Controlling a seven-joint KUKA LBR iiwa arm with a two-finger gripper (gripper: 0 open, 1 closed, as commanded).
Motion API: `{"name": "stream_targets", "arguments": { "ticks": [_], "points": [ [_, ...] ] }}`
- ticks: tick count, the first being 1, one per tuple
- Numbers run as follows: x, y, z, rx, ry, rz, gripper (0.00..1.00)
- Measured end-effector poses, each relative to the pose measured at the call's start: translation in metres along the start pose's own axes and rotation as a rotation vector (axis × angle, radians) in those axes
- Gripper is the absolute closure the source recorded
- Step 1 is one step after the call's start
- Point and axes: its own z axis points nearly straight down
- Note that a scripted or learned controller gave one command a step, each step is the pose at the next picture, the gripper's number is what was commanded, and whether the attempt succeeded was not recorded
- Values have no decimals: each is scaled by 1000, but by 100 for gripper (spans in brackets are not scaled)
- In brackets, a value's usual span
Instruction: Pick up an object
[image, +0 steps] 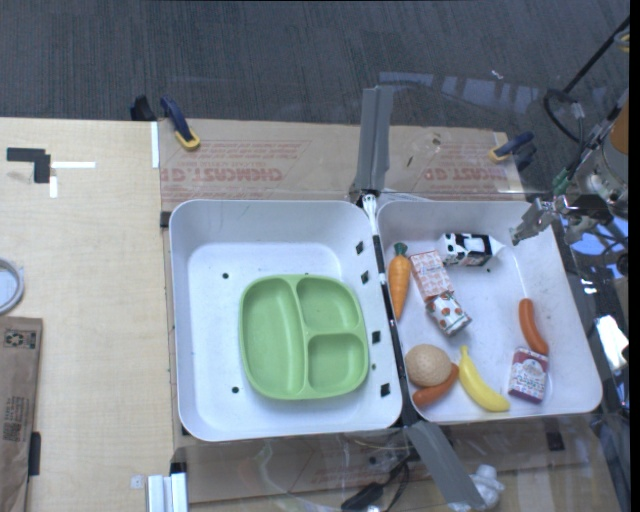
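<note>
My gripper (540, 226) hangs over the far right corner of the right bin (575, 400), open, with nothing between its fingers. Just left of it lies a black-and-white toy cow (468, 249). Further into that bin are a carrot (399, 283), a pink carton (430, 272), a small can (450, 315), an orange sausage (532, 326), a banana (481, 382), a tan round potato (428, 364) resting on a red-orange piece (432, 391), and a small red carton (528, 375).
The left bin (200, 300) holds a green divided plate (303, 335). A grey divider post (374, 140) rises between the bins at the back. Clamps (181, 125) sit on the cardboard behind. Cables hang at the far right.
</note>
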Motion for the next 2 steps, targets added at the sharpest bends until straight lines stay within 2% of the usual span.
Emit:
{"name": "stream_targets", "arguments": {
  "ticks": [1,2],
  "points": [
    [3,-49,109,1,1,10,0],
    [2,-107,128,3,11,-21,0]
  ]
}}
